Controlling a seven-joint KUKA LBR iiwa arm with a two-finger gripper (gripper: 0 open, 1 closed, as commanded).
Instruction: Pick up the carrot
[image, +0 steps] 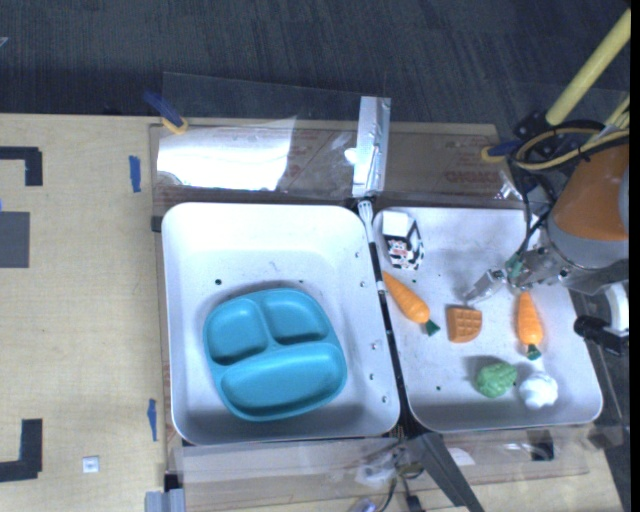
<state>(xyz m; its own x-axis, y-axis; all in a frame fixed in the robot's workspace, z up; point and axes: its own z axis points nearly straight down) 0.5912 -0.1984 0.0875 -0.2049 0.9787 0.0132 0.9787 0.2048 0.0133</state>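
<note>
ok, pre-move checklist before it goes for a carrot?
1. Target in view: ok. Two carrots lie in the right bin, one near the divider, one on the right.
2. Which carrot is meant: cannot tell.
3. Gripper near a target: ok, it sits up and left of the right carrot.
4. Gripper holding anything: cannot tell.
5. Space around the right carrot: ok, apart from the waffle, the green piece and the white ball.
6. Left carrot access: not ok, it lies close to the bin wall.
</note>
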